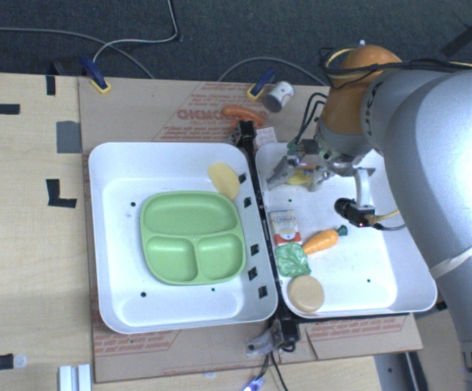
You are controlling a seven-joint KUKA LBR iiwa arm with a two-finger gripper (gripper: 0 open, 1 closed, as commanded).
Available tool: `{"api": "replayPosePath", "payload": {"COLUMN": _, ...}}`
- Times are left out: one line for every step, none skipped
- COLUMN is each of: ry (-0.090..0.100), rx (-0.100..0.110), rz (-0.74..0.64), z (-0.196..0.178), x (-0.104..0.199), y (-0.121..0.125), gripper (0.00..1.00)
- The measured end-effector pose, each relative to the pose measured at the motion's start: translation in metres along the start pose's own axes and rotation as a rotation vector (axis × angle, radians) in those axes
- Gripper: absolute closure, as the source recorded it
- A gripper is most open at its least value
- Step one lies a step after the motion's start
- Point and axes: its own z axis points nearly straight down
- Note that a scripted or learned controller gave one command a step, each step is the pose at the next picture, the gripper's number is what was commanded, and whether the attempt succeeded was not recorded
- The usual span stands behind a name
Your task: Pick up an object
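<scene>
The bench (24, 218) is viewed from one fixed camera above, angled downward at a slant; both white bins (114, 218) are framed fully, the arm (431, 137) entering from the right.

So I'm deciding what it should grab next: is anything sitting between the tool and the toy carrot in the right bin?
Nothing visible does. The tool is over the back of the right bin, and the toy carrot lies nearer the front with bare white floor between them. The small packet lies off to the carrot's left.
</scene>
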Motion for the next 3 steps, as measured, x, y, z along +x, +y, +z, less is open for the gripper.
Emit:
{"api": "replayPosePath", "payload": {"ry": 0.003, "rx": 0.001, "rz": 0.000, "z": 0.000, "x": -0.017, "y": 0.001, "gripper": 0.00}}
{"api": "replayPosePath", "payload": {"ry": 0.002, "rx": 0.005, "rz": -0.001, "z": -0.009, "x": -0.017, "y": 0.000, "gripper": 1.00}}
{"api": "replayPosePath", "payload": {"ry": 0.002, "rx": -0.006, "rz": -0.001, "z": -0.091, "x": -0.041, "y": -0.063, "gripper": 1.00}}
